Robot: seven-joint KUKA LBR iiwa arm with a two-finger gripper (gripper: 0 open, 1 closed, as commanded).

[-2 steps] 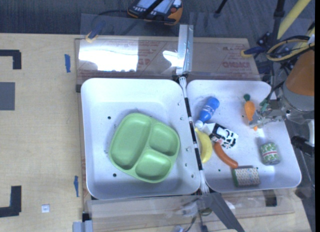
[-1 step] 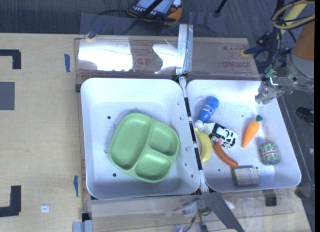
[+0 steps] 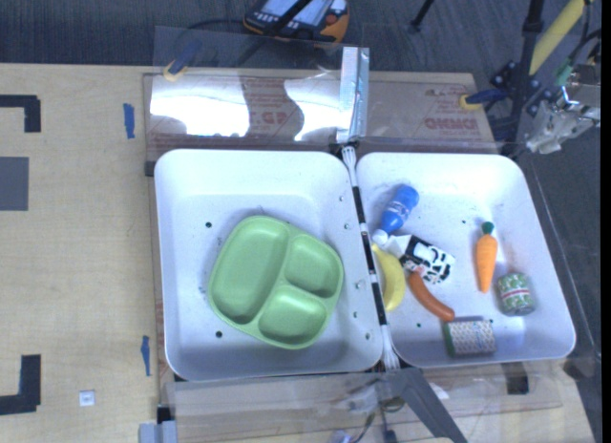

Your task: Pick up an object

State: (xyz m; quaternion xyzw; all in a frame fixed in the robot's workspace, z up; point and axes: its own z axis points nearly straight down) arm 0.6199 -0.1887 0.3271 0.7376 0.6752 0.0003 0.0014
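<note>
The right bin [image 3: 535, 202] holds several small objects. A blue bottle with a white cap [image 3: 397, 207] lies near the divider, with a yellow banana [image 3: 389, 281] just below it. A black-and-white toy [image 3: 427, 262] rests beside the banana, touching an orange-red sausage shape [image 3: 431, 300]. An orange carrot [image 3: 486, 258] lies towards the right wall, above a green speckled can [image 3: 515, 292]. A grey textured cylinder [image 3: 469, 336] lies by the front wall. In the left bin [image 3: 181, 202] sits a green divided plate [image 3: 277, 281].
Behind the bins stands a clear plastic panel [image 3: 248, 107] with a metal post [image 3: 353, 88]. A control pendant [image 3: 296, 11] lies on the floor beyond it. Tripod legs and cabling [image 3: 558, 97] stand at the upper right. Bare wooden bench [image 3: 76, 241] stretches left.
</note>
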